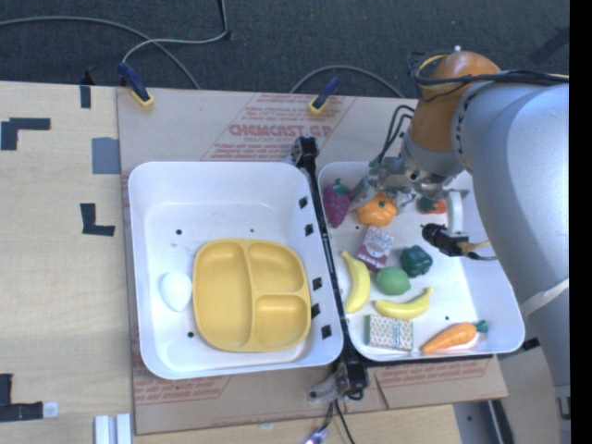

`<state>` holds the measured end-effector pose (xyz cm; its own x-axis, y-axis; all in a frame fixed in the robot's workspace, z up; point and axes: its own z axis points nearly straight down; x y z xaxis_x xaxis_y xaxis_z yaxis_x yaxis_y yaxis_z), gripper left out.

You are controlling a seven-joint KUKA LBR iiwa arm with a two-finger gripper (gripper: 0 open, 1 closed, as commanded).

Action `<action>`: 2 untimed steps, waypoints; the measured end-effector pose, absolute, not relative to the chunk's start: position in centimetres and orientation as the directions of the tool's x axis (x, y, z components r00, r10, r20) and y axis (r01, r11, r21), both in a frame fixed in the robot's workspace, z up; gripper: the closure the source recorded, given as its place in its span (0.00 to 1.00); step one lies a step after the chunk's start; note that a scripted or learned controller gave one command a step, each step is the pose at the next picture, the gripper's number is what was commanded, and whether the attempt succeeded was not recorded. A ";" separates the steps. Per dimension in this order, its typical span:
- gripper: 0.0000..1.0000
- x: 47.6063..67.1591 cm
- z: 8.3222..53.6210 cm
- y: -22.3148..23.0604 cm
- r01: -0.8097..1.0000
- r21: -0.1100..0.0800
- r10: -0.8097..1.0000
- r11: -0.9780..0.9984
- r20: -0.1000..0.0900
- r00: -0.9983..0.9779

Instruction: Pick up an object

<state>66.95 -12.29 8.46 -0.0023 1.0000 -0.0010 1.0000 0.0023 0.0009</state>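
You see the grey arm (518, 155) reaching in from the right, its orange band (449, 100) sitting above the wrist, and the gripper (400, 185) low over the far end of the right bin (495, 289). The jaws' state is something you cannot tell; the wrist body hides the gap. Just below the jaws lies a small orange fruit (376, 211), so close that you cannot make out whether it is touched or only beside them. To their left, against the bin wall, sits a purple grape bunch (335, 203). Well off to the left, the other bin (162, 202) holds a yellow divided tray (250, 294) with a white egg (175, 289) beside it. Nearer you from the jaws come two bananas (358, 282) (404, 304), a carrot (450, 337), a small packet (389, 333), a green lime (393, 281), a dark green piece (415, 261) and a pink-and-white wrapper (376, 246).
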 end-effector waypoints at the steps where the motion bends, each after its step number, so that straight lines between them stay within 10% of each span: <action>1: 1.00 66.9 9.2 -12.3 1.000 -0.003 1.000 0.004 -0.003 -0.004; 2: 1.00 65.5 18.2 -5.1 1.000 -0.003 1.000 0.003 0.000 -0.003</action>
